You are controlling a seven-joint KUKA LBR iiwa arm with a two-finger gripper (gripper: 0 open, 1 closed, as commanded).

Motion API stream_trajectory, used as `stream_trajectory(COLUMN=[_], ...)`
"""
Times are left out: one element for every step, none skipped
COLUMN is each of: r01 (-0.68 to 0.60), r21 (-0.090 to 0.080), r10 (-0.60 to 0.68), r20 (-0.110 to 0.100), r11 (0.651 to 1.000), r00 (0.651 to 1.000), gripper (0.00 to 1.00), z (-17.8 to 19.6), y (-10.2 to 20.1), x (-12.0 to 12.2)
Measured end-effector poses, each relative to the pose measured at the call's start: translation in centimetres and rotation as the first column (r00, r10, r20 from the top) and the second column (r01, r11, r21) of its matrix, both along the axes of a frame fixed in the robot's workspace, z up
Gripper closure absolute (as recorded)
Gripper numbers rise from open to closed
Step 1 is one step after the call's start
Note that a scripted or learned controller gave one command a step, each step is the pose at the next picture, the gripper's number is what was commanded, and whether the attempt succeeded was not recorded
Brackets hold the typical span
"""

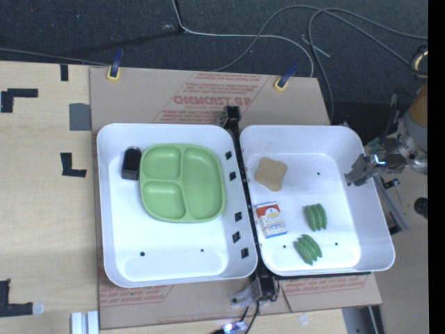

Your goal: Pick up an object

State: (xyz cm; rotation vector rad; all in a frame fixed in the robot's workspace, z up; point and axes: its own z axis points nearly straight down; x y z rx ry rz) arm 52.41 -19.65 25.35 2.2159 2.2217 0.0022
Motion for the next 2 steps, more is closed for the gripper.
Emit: stream_trajectory(r01=[-0.004,-0.004], r21=[0.003,0.003], r10=[0.004,0.004], r20=[-0.002,-0.005], r11=[1.0,1.0], r00=[1.0,1.0], gripper=[1.0,1.0], z=[0.7,-0.9], y=[5.2,10.9], x=[0.6,0.9])
